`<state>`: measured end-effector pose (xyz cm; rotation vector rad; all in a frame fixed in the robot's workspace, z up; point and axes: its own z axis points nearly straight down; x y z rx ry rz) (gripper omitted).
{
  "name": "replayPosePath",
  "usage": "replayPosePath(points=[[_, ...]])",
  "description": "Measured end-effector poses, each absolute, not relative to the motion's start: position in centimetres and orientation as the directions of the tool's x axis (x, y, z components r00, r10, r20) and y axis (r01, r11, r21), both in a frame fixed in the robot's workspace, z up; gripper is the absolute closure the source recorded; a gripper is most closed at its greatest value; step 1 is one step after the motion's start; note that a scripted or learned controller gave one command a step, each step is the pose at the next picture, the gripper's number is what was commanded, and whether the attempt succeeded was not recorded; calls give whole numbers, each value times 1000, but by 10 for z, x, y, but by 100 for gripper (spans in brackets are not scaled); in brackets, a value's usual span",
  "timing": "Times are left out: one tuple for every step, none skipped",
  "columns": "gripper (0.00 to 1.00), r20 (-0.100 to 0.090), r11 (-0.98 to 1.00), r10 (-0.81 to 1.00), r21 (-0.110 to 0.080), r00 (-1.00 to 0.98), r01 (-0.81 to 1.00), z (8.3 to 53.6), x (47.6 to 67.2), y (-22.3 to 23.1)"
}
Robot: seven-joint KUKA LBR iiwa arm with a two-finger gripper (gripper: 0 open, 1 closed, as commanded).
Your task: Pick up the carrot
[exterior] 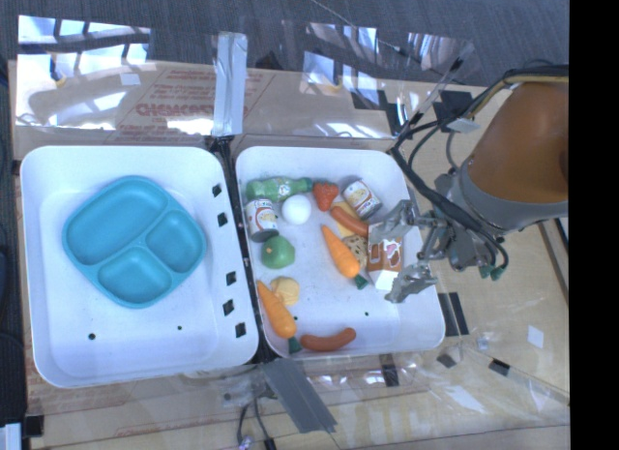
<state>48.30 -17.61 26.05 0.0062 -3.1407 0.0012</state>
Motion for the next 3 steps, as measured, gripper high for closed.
replayPosePath(points=[[0,10,997,-78,5,-997,-77,123,517,-130],[0,-1,942,-337,0,-942,-337,91,570,-154],[100,-5,938,-346,-1,-938,-346,102,572,-151]])
